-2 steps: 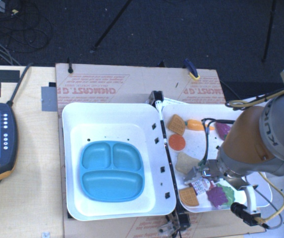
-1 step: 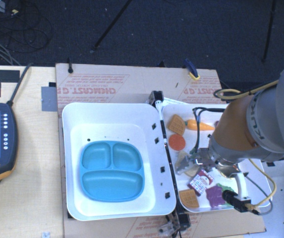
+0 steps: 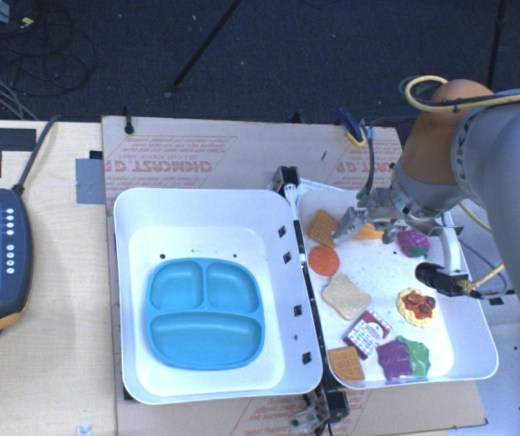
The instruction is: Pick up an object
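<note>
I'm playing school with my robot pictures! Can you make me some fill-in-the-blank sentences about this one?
1. The blue plastic divided plate lies in the ____ white bin.
2. The round red-orange toy slice lies in the ____ white bin.
3. The blue plate has ____ compartments.
4. The beige toy bread slice lies right next to the ____ bag with a white label.

Missing words: left; right; three; dark red
</note>
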Controlling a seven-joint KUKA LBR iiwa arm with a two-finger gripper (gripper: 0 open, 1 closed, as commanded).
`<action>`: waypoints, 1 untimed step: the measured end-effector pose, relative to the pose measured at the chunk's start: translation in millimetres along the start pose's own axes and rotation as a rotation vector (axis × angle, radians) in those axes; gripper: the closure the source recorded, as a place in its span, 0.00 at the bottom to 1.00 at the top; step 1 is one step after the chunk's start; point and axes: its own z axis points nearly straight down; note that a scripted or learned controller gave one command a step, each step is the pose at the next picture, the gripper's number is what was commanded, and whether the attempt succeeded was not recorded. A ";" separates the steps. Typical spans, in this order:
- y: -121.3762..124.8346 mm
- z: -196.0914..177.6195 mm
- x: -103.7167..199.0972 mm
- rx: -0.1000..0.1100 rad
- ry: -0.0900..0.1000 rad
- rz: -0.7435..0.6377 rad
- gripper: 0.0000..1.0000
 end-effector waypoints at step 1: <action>-78.6 54.7 4.4 0.005 0.005 0.006 0.00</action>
